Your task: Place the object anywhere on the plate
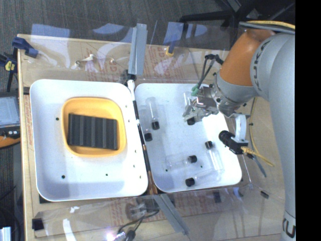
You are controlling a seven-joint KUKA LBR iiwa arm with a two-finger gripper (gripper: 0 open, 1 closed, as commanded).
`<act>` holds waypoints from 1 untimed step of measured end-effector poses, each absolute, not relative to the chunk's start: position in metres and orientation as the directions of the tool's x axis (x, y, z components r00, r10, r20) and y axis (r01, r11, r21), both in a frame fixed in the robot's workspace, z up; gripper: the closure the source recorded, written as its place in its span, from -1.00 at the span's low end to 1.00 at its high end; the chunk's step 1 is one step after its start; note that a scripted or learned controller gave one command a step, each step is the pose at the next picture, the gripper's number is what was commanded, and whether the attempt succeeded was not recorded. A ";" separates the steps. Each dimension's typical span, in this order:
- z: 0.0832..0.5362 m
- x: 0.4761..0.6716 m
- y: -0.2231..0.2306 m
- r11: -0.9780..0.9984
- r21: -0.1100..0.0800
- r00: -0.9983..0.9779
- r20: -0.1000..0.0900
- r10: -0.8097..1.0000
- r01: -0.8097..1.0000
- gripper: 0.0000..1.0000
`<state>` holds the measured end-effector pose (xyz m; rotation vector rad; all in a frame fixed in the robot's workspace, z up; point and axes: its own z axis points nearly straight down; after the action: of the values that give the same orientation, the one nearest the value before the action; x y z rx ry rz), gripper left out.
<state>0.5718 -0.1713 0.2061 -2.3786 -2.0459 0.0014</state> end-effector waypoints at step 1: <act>0.208 0.559 -0.111 -0.039 -0.005 0.039 0.001 0.999 0.999 1.00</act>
<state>0.5592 -0.1111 0.2080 -2.2607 -2.1746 0.0045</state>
